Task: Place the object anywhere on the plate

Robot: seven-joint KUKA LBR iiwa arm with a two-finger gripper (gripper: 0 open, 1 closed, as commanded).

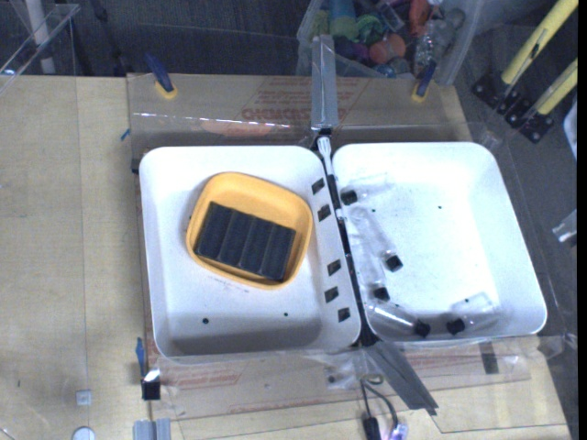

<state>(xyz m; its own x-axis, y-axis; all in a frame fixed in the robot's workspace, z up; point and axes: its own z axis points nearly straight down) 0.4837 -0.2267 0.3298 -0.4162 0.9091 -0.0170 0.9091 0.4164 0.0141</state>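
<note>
A yellow square plate (295, 211) sits in the left white bin (174, 246), slightly left of the bin's middle. A dark ribbed rectangular object (248, 241) lies flat on the plate, covering most of its inner floor, tilted a little clockwise.
The right white bin (477, 236) holds a clear plastic piece (367, 236) near its left wall and small black tabs along its front. A divider with black clips (328, 236) runs between the bins. A box of colourful toys (385, 12) stands behind them.
</note>
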